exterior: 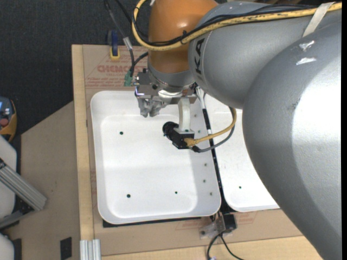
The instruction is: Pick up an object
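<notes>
My gripper (149, 109) hangs over the far part of the left white bin (108, 161), close to its back wall. The orange wrist band (173, 26) and the grey arm (282, 91) reach in from the right and cover most of the right bin (246, 196). A black cable fitting with a yellow lead (176, 135) hangs beside the gripper, over the left bin's floor. The floor of the left bin shows a few small dark dots (121, 134).
The bins rest on a brown cardboard sheet (81, 91) with red print at the back. A blue clamp (114, 42) sits at the far edge. Metal framing (21, 188) lies at the left. A small connector and wire (219, 226) lie at the front edge.
</notes>
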Motion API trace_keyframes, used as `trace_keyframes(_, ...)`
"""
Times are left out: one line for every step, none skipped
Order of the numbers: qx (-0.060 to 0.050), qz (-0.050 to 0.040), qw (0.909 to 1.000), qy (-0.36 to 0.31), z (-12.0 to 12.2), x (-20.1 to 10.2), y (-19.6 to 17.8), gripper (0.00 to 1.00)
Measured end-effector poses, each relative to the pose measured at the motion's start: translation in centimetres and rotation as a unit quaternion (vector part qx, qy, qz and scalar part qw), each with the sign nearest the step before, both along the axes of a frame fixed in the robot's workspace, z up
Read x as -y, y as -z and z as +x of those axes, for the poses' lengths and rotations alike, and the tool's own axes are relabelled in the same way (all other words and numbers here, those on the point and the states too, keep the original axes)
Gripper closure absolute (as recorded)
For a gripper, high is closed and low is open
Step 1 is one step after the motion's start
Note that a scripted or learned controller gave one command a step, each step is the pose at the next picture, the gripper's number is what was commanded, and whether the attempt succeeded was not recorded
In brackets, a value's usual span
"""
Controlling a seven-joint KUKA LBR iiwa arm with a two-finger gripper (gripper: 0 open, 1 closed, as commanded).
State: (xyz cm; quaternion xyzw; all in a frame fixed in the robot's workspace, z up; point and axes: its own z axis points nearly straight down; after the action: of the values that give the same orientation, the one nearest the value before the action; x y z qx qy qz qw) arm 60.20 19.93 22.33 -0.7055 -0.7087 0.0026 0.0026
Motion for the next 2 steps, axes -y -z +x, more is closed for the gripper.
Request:
trace_keyframes(0.005,0.0003,1.0000,0.003,-1.5,2.3,-7.2,1.00)
trace_keyframes(0.006,-0.0002,1.0000,0.005,0.3,9.4,-12.1,1.00)
